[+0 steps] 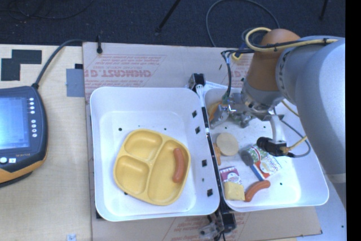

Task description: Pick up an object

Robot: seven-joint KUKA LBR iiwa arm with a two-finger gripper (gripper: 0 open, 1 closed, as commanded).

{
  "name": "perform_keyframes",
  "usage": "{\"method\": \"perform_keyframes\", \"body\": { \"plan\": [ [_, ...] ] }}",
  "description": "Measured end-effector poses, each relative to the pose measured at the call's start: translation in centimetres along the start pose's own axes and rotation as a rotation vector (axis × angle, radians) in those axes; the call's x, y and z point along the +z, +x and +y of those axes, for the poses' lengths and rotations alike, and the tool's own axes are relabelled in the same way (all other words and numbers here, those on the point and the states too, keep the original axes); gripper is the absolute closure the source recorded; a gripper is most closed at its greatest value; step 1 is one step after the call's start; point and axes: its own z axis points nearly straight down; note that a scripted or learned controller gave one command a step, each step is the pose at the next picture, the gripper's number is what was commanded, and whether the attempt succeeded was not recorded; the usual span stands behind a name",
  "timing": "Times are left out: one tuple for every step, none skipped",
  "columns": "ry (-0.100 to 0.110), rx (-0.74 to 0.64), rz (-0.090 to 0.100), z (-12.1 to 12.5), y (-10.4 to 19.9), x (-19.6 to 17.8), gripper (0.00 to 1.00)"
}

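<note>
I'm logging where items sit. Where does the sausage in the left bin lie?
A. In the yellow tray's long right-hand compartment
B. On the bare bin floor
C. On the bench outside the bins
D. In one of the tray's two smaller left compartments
A: the reddish-brown sausage lies lengthwise in the long right-hand compartment of the yellow divided plastic tray.

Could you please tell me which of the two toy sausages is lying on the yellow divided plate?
The longer orange-red toy sausage in the left white bin: it lies in the yellow divided plate's right compartment. The shorter red sausage lies on the right bin's floor.
</note>
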Motion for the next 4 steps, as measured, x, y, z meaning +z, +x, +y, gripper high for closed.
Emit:
{"method": "perform_keyframes", "body": {
  "plan": [
    [0.000, 0.001, 0.002, 0.0, -0.1, 0.0, 0.00],
    [0.000, -0.001, 0.000, 0.0, 0.1, 0.0, 0.00],
    [-0.004, 0.003, 0.002, -0.1, 0.0, 0.0, 0.00],
    [-0.013, 0.003, 0.001, -1.1, 0.3, 0.0, 0.00]
  ]
}}
